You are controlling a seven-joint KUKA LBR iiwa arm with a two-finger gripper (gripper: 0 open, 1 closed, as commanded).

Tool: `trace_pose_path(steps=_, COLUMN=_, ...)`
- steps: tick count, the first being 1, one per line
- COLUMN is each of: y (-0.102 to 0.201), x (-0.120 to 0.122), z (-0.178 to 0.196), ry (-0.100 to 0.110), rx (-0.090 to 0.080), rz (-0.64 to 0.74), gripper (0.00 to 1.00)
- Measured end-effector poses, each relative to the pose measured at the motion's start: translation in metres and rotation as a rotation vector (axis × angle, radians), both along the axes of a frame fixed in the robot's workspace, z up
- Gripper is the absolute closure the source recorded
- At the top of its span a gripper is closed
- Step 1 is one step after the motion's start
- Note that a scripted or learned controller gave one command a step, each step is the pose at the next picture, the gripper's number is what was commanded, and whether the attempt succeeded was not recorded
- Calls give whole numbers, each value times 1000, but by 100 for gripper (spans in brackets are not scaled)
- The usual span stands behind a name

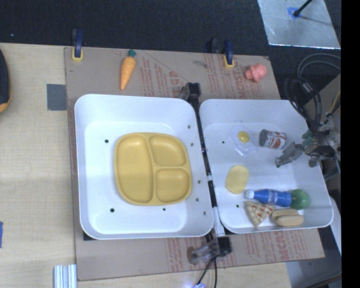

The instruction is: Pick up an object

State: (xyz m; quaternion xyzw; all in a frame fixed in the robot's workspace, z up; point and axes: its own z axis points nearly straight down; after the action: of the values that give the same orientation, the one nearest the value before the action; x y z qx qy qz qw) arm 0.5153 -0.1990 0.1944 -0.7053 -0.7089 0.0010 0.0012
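The right bin holds several objects. A small can lies near the back. A little yellow ball sits on a clear wrapper to its left. Toward the front are a pale yellow oval piece, a blue bottle, a green ball, a pizza slice and a tan bun. My gripper hangs over the bin's right side, just right of the can, with its fingers spread open and nothing between them.
The left bin carries a yellow divided plate. Behind the bins a toy carrot and a pink toy lie on the brown board. Black cables loop at the right.
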Motion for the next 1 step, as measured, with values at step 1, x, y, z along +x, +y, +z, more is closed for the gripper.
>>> trace_pose_path(steps=1, y=-12, x=79, z=-81, ry=-1, rx=-2, rz=5, gripper=0)
